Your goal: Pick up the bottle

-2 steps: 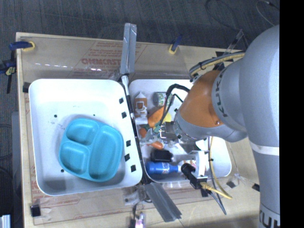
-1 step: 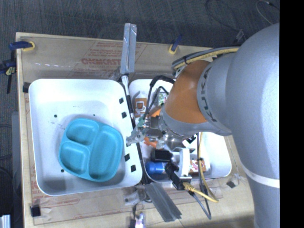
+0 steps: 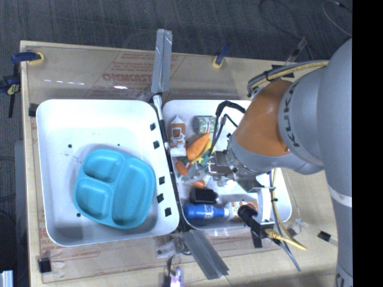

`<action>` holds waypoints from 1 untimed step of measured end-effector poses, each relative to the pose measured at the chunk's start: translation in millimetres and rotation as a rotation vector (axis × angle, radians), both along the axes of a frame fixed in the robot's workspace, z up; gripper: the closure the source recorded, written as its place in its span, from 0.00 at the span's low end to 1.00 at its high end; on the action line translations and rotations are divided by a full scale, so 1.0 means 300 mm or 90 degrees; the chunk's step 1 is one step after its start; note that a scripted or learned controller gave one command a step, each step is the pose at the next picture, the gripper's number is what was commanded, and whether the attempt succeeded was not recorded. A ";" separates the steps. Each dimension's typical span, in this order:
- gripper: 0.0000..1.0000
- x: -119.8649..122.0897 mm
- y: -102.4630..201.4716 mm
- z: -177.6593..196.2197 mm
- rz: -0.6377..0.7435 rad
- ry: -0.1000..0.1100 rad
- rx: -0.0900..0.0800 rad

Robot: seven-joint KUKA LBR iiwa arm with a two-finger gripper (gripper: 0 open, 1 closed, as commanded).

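The bottle (image 3: 206, 211) is blue with a pale end and lies on its side along the near wall of the right bin (image 3: 179, 109). My gripper (image 3: 211, 168) hangs over the middle of that bin, above a heap of small items and a short way beyond the bottle. The grey wrist with its orange band (image 3: 263, 127) hides the bin's right half. Nothing of the bottle is raised off the bin floor.
In the right bin lie an orange carrot-like toy (image 3: 198, 146), a green can (image 3: 205, 124), a small carton (image 3: 176, 133) and a black object (image 3: 203, 195) just beyond the bottle. The left bin (image 3: 54, 124) holds a blue sectioned plate (image 3: 115, 187).
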State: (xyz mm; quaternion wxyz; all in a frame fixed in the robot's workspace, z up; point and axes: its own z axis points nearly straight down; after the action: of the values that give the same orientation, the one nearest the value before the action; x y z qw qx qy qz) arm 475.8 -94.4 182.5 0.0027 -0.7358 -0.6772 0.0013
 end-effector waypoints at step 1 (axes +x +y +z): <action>0.00 0.025 -0.021 -0.126 0.157 -0.019 -0.007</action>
State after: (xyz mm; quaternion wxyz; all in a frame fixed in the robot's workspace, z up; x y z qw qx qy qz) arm 483.5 -100.7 144.6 -0.0116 -0.6466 -0.7627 -0.0056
